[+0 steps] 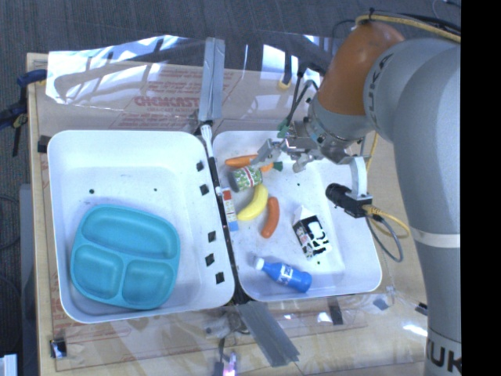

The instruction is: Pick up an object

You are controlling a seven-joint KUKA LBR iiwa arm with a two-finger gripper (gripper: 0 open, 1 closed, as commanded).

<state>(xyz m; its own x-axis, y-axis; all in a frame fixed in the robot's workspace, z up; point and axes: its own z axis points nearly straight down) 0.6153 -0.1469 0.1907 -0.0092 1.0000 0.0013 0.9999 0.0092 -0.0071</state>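
My gripper [283, 154] hangs over the far part of the right bin [356, 251], open, with nothing between its fingers. Just left of it lies an orange carrot [241, 161]. A green can [246, 178] sits below the carrot, with a yellow banana [254, 202] and a reddish sausage [270, 217] nearer the middle. A black and white box [311, 236] lies to the right of the sausage. A blue bottle [286, 275] rests on its side near the bin's front wall.
The left bin [70, 151] holds a blue divided plate [124, 255] at its front left. A divider with black clips [213, 210] separates the two bins. A black cable fitting [348, 198] juts from the arm above the right bin's right side.
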